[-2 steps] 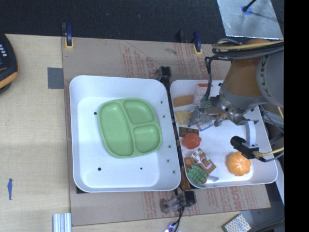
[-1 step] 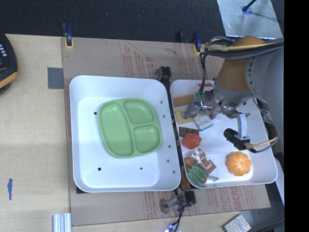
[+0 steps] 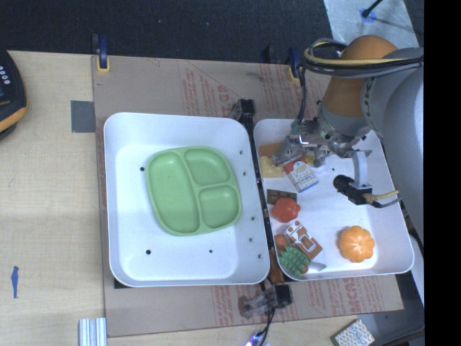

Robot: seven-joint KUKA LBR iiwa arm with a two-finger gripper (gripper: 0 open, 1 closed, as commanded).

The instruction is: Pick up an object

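Step in hand: approach/descend for a grasp, nothing lifted yet. Pincer (image 3: 302, 148) hangs low over the far corner of the right bin (image 3: 328, 218), wrist bulk above it blocking the view, so can't tell whether it is released or clenched, and nothing is visibly gripped. Likely target is the small carton (image 3: 303, 176), white with red and blue, lying just below the pincer on the near side, close to touching; contact not confirmable. Yellow piece (image 3: 268, 166) sits just to the pincer's left against the bin wall, partly shadowed, identity unclear. Further toward the near edge: red round item (image 3: 286, 209), then brown and white box (image 3: 303, 241) with a green item (image 3: 293, 259) touching it, hard to separate. Orange fruit (image 3: 356, 244) is well apart, near-right of the pincer. Left bin (image 3: 130, 229), far to the pincer's left, holds a green divided plate (image 3: 193, 189). Next move, as I judge it: centre over the carton, drop the last bit, close, lift straight. Risk: clipping the yellow piece or bin wall.
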